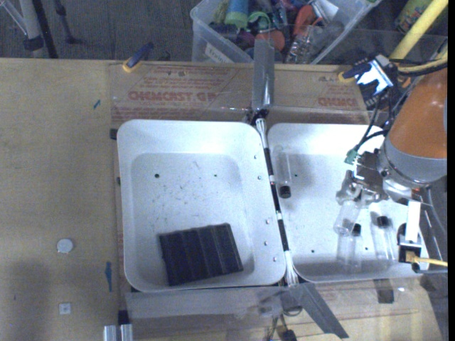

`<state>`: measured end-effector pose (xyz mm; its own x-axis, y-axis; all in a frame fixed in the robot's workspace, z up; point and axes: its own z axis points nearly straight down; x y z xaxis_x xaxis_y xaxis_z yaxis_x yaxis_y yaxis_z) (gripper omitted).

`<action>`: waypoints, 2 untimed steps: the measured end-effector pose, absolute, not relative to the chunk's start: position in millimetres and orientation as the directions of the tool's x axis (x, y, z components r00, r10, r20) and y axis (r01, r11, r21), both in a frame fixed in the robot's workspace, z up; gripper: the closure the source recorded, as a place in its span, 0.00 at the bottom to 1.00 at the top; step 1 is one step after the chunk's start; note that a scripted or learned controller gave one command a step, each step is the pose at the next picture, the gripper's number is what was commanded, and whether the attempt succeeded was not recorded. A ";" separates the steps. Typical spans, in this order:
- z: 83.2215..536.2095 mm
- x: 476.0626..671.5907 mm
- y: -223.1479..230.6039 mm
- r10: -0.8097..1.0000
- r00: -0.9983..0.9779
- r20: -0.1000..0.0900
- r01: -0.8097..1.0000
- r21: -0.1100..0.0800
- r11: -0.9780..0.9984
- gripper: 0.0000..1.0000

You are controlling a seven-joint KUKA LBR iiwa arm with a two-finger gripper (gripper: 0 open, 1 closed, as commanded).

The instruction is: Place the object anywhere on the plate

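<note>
A black ribbed plate (200, 253) lies flat in the front part of the left bin (142, 190). A small clear tube with a black end (283, 177) lies in the right bin (313, 148), close to its left wall. My gripper (364, 231) hangs low over the right half of the right bin, well to the right of the tube and apart from it. Its pale see-through fingers (346, 219) stand apart, open, with nothing between them.
The grey arm with its orange band (421, 123) covers the right bin's right side, with cables trailing. A metal divider post (263, 77) stands between the bins at the back. A clear crate of colourful items (284, 13) sits behind the bench.
</note>
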<state>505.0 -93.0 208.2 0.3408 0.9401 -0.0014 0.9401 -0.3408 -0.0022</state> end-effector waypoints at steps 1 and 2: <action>183.9 551.1 -53.0 0.641 0.767 -0.003 0.641 -0.002 -0.767 1.00; 184.0 589.1 17.9 0.526 0.851 -0.003 0.526 -0.001 -0.851 1.00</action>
<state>589.1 17.9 184.0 0.8505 0.5259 -0.0027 0.5259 -0.8505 -0.0014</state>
